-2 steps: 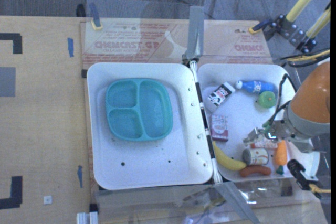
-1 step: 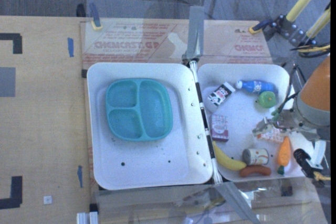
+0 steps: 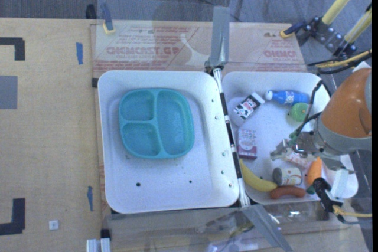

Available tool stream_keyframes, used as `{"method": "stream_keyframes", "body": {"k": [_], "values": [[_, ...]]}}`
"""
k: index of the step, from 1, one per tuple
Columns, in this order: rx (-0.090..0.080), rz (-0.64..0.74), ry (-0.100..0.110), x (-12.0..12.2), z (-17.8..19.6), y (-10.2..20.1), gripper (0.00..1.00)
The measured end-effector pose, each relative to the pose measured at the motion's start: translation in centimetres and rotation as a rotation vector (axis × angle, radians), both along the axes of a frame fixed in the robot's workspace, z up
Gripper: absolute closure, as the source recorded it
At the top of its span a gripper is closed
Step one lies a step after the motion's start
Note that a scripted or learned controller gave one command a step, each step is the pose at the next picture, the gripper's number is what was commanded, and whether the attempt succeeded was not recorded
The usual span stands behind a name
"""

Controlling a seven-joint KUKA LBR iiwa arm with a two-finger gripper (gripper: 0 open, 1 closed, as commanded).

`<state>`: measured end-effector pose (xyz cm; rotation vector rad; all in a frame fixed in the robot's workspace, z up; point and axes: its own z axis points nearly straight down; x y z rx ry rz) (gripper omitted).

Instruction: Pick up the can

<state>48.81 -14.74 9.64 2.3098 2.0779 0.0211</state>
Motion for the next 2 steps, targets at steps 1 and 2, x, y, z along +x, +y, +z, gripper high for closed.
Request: {"method": "stream_keyframes", "body": {"k": [1,2], "values": [[0.011,0.073,0.015,0.8,0.2,-4.6,0.0],[-0.006,0.155,0.003,-0.1,0.0,1.1,0.0]]}}
